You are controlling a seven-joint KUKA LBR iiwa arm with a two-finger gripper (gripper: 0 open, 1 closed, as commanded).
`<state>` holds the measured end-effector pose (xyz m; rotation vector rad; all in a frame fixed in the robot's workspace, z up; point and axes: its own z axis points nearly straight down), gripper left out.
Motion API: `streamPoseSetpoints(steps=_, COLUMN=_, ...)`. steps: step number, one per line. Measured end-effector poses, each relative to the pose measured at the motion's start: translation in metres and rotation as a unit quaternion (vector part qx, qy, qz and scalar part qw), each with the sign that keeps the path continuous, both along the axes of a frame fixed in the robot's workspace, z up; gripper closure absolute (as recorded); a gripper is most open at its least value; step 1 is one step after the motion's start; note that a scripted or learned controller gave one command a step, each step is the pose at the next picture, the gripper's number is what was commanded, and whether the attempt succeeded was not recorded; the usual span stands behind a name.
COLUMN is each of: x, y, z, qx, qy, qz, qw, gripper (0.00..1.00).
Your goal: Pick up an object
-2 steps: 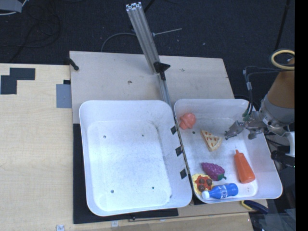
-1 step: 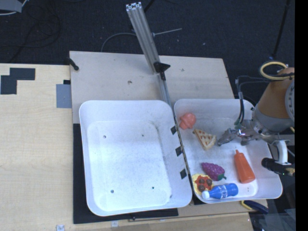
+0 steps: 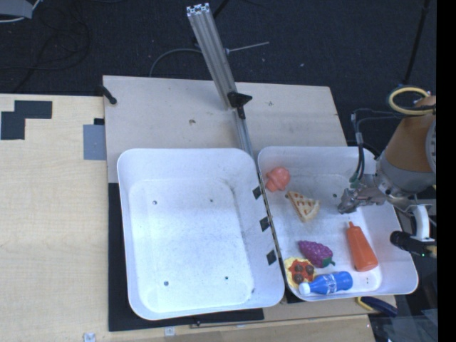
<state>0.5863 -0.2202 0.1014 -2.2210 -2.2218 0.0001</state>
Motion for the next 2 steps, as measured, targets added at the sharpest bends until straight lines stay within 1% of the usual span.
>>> streamPoseSetpoints(steps=1, x=0.000, y=0.000, z=0.063, qx=-0.0008, qy=-0.002, qz=0.000, qw=1.0000, gripper=1.00)
streamPoseSetpoints(steps=2, x=-0.002, y=0.010, z=0.115, qx=-0.0005, qy=-0.002, qz=0.000, qw=1.0000, gripper=1.00)
